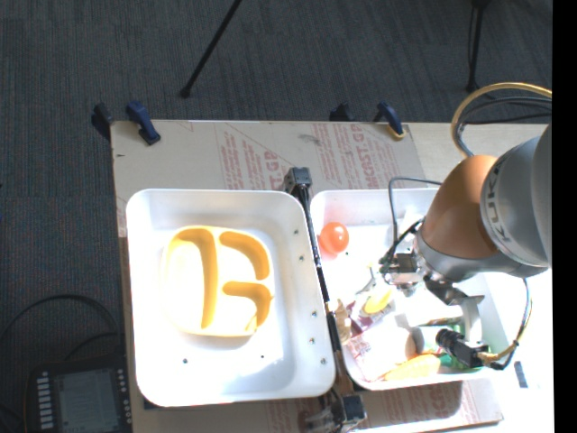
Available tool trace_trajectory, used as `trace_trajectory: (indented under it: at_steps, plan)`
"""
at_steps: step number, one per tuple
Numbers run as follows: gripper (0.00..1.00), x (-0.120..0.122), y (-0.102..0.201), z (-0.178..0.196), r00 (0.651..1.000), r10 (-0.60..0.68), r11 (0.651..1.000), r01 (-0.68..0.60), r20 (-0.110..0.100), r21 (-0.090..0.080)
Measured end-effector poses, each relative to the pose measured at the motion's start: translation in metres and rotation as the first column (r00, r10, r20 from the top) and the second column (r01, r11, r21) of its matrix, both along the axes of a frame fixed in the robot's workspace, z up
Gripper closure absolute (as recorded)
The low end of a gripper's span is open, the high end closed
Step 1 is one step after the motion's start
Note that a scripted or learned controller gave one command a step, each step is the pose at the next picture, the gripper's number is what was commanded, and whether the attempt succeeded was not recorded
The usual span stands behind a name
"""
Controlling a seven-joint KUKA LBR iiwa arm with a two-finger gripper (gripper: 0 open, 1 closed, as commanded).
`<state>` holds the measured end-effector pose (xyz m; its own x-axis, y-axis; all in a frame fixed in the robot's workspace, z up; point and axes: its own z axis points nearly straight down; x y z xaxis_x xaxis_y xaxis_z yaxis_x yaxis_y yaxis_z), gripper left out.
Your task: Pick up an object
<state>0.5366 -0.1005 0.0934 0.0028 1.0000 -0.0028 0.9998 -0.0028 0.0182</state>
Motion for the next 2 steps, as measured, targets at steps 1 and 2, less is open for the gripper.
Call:
trace_trajectory:
  at_steps: [1,2]
  plan:
    - [0.00,-0.0079,0.0106,-0.0003,1.000,0.000,1.000,0.000,-0.001,-0.001]
    - [0.00,-0.0145,0.0158,-0.0003,1.000,-0.003,1.000,0.003,0.000,-0.001]
